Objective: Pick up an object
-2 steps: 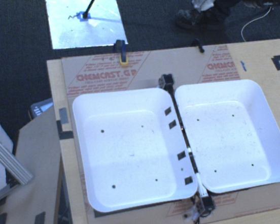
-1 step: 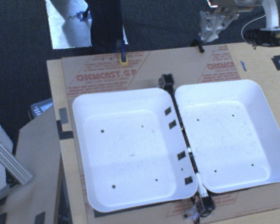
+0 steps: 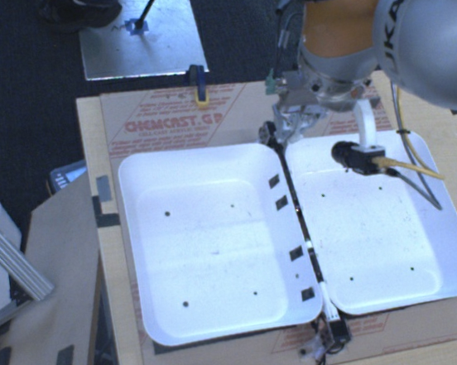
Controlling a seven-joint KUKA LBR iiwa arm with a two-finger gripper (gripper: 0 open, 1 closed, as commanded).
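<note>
1 fixed camera above bench (image 3: 110,235), looking down at slant on 2 bins (image 3: 211,238).

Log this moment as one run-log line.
arm: over bins' far edge | gripper: above divider, fingers unclear | left bin | right bin

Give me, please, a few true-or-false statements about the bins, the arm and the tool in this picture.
1. Two white bins lie side by side: the left bin and the right bin. True.
2. The arm reaches in from the view's left. False: it comes from the right.
3. The tool is near the far end of the seam between the bins. True.
4. The board under the bins bears blue print. False: the print is red.
</note>
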